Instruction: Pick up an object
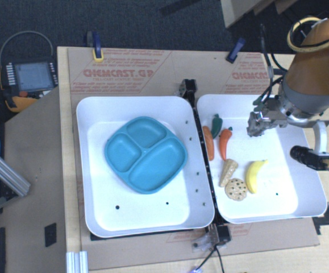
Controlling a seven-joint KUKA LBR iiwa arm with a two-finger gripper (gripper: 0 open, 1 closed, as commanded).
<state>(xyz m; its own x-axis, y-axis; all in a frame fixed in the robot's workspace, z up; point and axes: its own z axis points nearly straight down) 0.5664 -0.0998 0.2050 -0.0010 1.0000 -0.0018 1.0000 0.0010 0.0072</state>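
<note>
Lying nearest in the right bin (300, 206) are a cookie (236, 189), a banana (255, 175) and a cone (228, 170) — bunched, almost touching. Beyond them sit two carrots (225, 141); the left bin (96, 209) holds a blue plate (145, 154). Farther back the jaws (259, 123) hover near the carrots; whether open or closed, I cannot tell. A descent here could hit bare floor — or nudge a carrot aside.

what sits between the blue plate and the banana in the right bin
In the camera view, between the blue divided plate and the banana lie the bins' adjoining rims, then the cone-shaped piece.
</note>
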